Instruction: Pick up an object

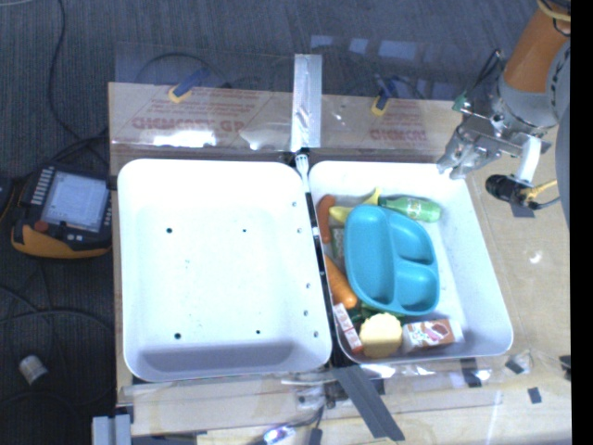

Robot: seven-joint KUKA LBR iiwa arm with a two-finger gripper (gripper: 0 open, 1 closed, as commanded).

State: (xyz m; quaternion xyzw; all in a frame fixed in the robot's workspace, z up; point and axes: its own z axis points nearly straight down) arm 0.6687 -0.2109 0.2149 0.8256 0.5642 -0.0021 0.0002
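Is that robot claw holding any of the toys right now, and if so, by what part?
Nothing is held. The gripper hangs above the far right corner of the right bin, with nothing between its fingers; the blue tray lies in the bin.

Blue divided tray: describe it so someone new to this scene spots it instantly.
Take the right white bin, the one holding the clutter. The blue divided tray lies tilted in its middle, on top of the other items. It is the largest piece there and the only blue one, with moulded compartments; its neighbours are a carrot and a green bottle.
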